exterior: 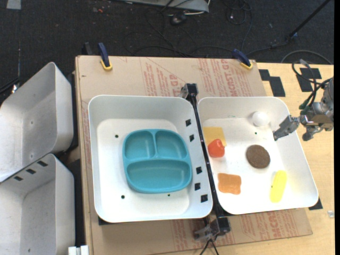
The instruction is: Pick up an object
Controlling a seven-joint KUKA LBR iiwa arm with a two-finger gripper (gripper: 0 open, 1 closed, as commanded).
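A brown cardboard-covered bench (159,73) fills the middle of the frame, with dark floor and loose cables behind it along the top and 2 blue-and-yellow clamps (105,57) pinning its far edge. On it sit 2 shallow white bins side by side. The left bin (101,142), at centre frame, holds a teal divided plate (157,161) with 3 compartments, lying flat in the middle of the bin floor. The right bin (297,193) holds 6 small objects: a white ball (260,118) near its upper right corner, a yellow square piece (213,134) close to the left wall, a red-orange piece (216,149) touching the lower edge of that yellow square, a brown round disc (258,156) near the centre right, an orange block (229,183) toward the lower left, and a yellow elongated piece (278,185) near the lower right corner. The gripper (298,127) enters from the right edge of the frame, over the right bin's upper right rim, just to the right of the white ball and apart from it. Its 2 dark fingers are spread wide, 1 reaching left over the bin rim (283,128) and the other angled toward the lower right, with nothing between them and no object touched. At the far left of the frame, off the bench, 2 more white tubs (32,121) stand 1 above the other.
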